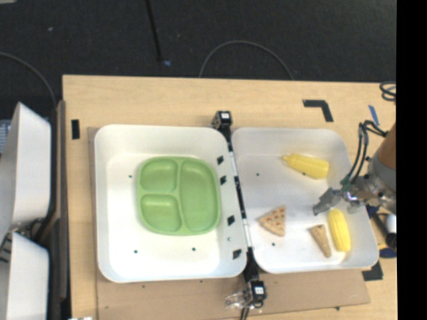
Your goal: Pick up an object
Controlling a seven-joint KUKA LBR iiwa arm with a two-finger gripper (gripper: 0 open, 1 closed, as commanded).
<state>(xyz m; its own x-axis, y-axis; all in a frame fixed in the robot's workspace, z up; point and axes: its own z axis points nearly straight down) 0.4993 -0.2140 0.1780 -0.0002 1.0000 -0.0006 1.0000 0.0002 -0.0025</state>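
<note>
The gripper (335, 202) is seen released above the corn cob (339, 229); light, rigid, best grasped mid-length.

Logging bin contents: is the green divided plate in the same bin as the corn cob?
No, the green divided plate lies in the left bin, the corn cob in the right bin.

On the table (167, 99), a divided plate (179, 195) lies in the left bin (113, 152). The right bin (267, 145) holds a mustard bottle (306, 165) behind, a pizza slice (273, 221) nearer, and a bread wedge (321, 239) beside a corn cob (339, 229).
</note>
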